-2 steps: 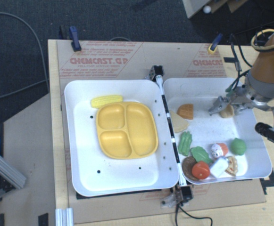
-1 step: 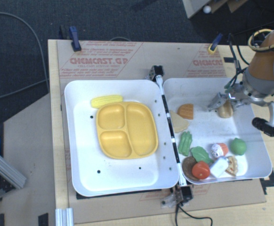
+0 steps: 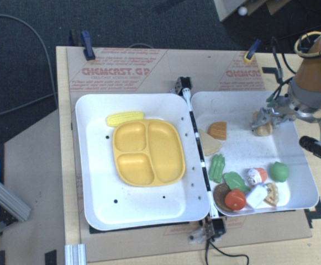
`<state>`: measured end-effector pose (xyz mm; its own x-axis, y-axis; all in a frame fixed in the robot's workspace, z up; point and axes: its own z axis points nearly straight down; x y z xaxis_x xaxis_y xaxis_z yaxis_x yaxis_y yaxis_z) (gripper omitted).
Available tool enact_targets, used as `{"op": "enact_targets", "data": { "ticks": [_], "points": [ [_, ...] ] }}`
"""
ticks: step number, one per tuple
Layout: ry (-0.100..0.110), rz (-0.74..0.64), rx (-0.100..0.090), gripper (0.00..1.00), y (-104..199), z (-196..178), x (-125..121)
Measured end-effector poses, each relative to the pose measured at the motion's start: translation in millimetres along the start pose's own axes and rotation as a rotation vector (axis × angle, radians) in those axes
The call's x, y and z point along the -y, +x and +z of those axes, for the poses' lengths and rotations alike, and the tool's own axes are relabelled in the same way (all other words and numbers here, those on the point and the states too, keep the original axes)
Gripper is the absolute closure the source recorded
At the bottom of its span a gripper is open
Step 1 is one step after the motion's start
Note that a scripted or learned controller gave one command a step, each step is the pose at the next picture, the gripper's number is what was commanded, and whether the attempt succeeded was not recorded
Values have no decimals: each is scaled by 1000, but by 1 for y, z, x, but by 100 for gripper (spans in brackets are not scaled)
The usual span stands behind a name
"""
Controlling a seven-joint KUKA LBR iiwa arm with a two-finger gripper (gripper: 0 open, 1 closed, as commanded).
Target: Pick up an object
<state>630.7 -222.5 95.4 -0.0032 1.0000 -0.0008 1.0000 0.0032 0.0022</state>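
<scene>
A dark carpeted floor surrounds the counter (image 3: 149,65), whose cardboard top carries two white bins side by side. The left bin (image 3: 94,164) holds a yellow divided plate (image 3: 148,151) with a corn cob (image 3: 125,117) lying just beyond its far edge. The right bin (image 3: 304,173) holds the clutter: an orange wedge-shaped piece (image 3: 217,130) near the divider, and along the near wall a green pepper (image 3: 217,167), a red tomato (image 3: 235,199), a green ball (image 3: 280,171) and other small toys pressed close together.

The claw (image 3: 266,121) sits low at the far right of the right bin, right over a small tan object (image 3: 263,129). Whether its fingers are spread or pinching that object I cannot tell, since the metal hides the contact. Judging by this, the pick is at the grasp stage, with the lift still to come.

Room looks good: the bin floor around the tan object is bare, the right wall is near, and straight up is free.
</scene>
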Motion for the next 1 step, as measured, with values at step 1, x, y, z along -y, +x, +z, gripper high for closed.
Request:
{"op": "enact_targets", "data": {
  "ticks": [1],
  "points": [
    [3, 1, -3, 100, 88, 10, -9]
  ]
}}
